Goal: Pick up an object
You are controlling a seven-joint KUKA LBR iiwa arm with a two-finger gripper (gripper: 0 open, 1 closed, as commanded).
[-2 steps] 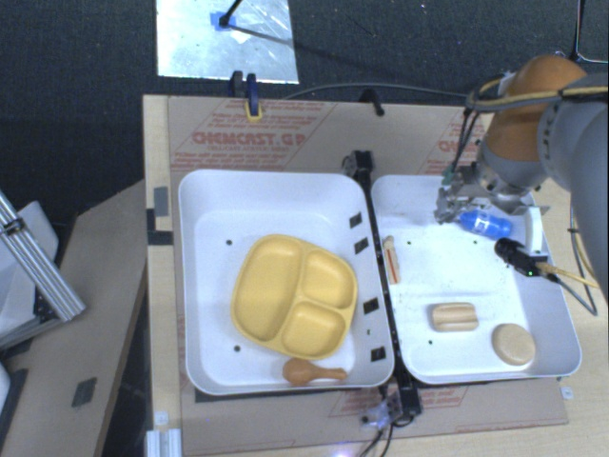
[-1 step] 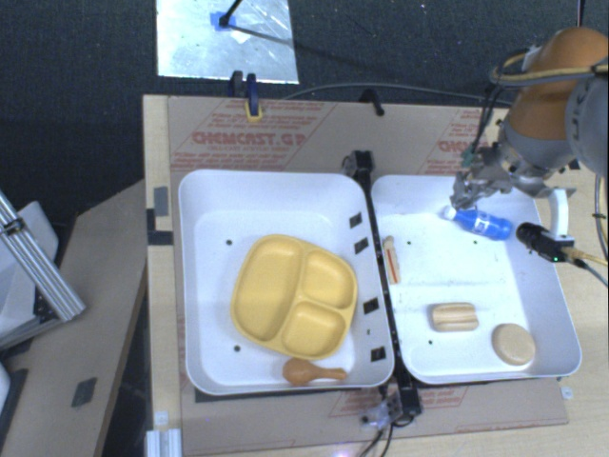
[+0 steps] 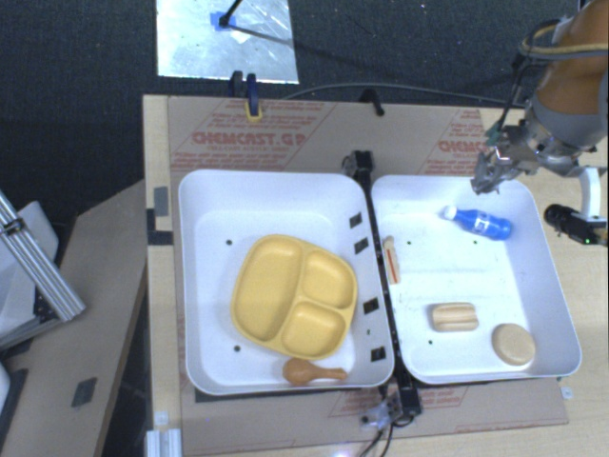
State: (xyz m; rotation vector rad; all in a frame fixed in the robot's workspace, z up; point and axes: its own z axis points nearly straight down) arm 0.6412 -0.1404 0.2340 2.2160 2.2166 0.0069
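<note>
My gripper (image 3: 487,181) hangs above the back edge of the right bin (image 3: 547,284), just up and right of a blue bottle (image 3: 479,222) with a white cap that lies on its side. Nothing shows between the fingers. Further forward in that bin lie a tan bread roll (image 3: 452,316) and a round beige biscuit-like piece (image 3: 514,344). A thin orange and white stick (image 3: 390,259) lies along the bin's left wall.
The left bin (image 3: 205,255) holds a yellow divided plate (image 3: 294,296) and a brown drumstick (image 3: 310,372) at its front edge. A black divider with clips runs between the bins. Cardboard lies under both bins.
</note>
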